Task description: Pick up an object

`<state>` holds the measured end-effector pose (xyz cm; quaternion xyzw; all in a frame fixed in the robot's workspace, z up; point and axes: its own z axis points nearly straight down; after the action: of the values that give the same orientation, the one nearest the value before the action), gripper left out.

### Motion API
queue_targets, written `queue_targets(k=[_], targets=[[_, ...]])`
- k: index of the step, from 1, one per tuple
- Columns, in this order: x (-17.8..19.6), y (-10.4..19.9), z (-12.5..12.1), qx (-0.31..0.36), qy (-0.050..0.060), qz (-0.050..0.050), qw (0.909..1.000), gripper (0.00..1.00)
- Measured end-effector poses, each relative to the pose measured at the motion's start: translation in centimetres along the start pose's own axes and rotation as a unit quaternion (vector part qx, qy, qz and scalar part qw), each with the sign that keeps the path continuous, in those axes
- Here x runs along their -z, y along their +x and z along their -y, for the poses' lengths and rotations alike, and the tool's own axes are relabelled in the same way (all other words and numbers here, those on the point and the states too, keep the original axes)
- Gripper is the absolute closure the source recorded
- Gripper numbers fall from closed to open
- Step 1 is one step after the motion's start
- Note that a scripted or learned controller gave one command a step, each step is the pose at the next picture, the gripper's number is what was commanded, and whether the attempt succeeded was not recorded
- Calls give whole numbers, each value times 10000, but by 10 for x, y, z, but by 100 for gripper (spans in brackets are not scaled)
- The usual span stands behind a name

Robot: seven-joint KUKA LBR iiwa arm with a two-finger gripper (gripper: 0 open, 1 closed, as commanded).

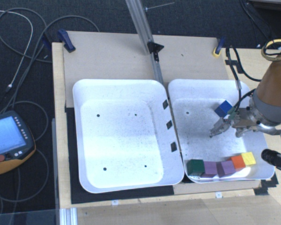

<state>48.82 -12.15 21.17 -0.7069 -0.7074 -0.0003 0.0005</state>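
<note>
In the right bin [196,90], a blue cube [223,108] lies just behind my gripper [225,133], close to its body and not between the fingers. The gripper hangs low over the middle of this bin, open, its two fingers [215,130] spread apart with only bare bin floor between them. Along the bin's front wall sits a row of blocks: a green one [195,167], two purple ones [210,168], an orange one [239,163] and a yellow one [248,159].
The left bin [117,135] stands beside the right one. A slanted metal bar [140,22] comes down to the gap between the bins. A teach pendant [7,137] and cables lie on the floor at left.
</note>
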Motion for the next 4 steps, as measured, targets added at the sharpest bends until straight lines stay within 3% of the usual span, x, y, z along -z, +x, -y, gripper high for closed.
queue_targets(k=[1,2,3,4], targets=[[-55,-73,-85,-9,-9,21,10000,0],[-115,-79,-142,12,-13,12,10000,0],[-100,-80,-141,10,-20,23,10000,100],[-53,6,-141,41,-22,-13,10000,100]])
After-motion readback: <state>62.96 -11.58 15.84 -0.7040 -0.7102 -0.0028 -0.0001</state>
